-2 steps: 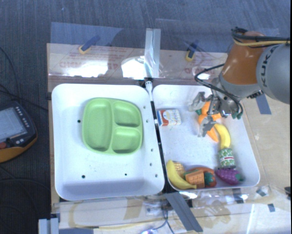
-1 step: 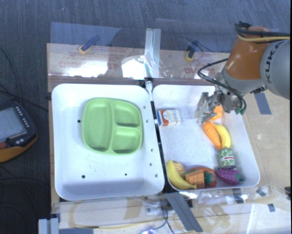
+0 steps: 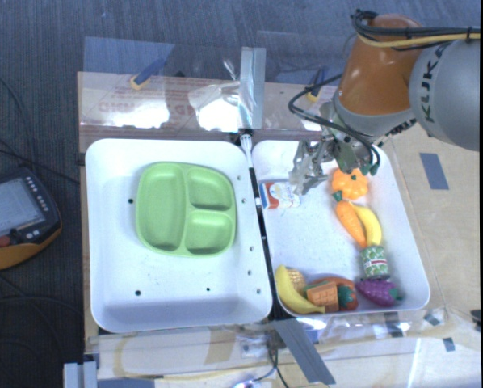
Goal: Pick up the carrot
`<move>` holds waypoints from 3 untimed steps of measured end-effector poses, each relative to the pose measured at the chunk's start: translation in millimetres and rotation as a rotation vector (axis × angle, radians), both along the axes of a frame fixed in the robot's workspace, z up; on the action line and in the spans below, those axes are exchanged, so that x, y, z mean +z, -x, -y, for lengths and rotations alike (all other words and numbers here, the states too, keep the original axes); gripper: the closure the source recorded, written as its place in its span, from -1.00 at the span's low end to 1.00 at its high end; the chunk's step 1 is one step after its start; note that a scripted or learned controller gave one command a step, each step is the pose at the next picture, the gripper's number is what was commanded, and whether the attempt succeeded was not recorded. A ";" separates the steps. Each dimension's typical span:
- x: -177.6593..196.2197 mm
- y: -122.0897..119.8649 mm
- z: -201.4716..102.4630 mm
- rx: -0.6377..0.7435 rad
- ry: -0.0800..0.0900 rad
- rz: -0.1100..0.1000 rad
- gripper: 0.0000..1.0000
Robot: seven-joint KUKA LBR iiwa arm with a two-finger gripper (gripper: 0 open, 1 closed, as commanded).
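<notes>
- The work is at the approach step: the gripper (image 3: 308,170) hangs over the upper part of the right bin (image 3: 411,241), and nothing sits between its fingers.
- Its metal fingers look a little apart, pointing down and to the left toward a small white carton (image 3: 277,194) lying by the divider between the bins.
- The carrot (image 3: 351,221) lies in the same bin, to the right of the gripper and lower in the view, near but clearly apart from the fingertips.
- It lies slantwise, touching a yellow banana (image 3: 373,225) along its right side, with an orange pepper-like toy (image 3: 350,183) just above its top end.
- As I judge it, the next move calls for a shift to the right and toward the near side, a turn of the wrist so the fingers straddle the carrot across its narrow width, then a descent.
- The crowding neighbours are the risk: a finger may land on the banana or nudge the pepper.
- The left bin (image 3: 112,217) holds a green divided plate (image 3: 185,208), well apart from this work.
</notes>
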State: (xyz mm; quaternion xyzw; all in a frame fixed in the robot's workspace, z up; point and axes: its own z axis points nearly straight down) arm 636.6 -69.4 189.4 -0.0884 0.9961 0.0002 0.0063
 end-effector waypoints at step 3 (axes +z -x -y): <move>-86.7 6.1 80.6 -0.125 -0.003 -0.026 -1.00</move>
